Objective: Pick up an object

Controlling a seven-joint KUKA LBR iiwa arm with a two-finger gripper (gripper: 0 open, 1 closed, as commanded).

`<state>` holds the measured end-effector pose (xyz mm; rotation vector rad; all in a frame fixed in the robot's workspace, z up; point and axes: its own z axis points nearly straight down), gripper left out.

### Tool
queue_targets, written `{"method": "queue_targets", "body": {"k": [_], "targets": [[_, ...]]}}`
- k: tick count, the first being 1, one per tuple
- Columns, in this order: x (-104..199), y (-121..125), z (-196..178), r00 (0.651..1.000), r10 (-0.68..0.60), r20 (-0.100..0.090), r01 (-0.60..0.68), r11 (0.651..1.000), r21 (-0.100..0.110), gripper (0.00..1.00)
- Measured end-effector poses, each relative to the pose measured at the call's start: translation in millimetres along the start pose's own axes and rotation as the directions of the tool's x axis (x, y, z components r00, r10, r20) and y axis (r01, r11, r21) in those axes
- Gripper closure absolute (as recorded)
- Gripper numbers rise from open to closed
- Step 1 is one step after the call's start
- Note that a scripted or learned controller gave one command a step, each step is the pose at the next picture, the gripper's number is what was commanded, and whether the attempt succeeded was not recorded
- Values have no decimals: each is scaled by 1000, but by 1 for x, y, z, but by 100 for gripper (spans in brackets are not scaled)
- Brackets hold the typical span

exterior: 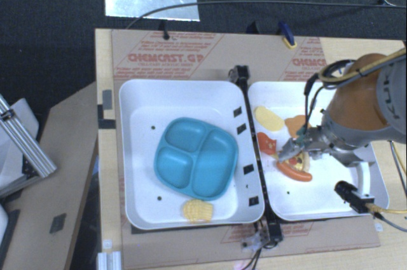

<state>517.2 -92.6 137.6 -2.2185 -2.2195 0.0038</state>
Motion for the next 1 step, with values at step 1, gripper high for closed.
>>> {"method": "queue_targets", "body": {"k": [1], "targets": [[0, 2, -14, 1000, 0, 1, 0, 1000, -6, 100]]}}
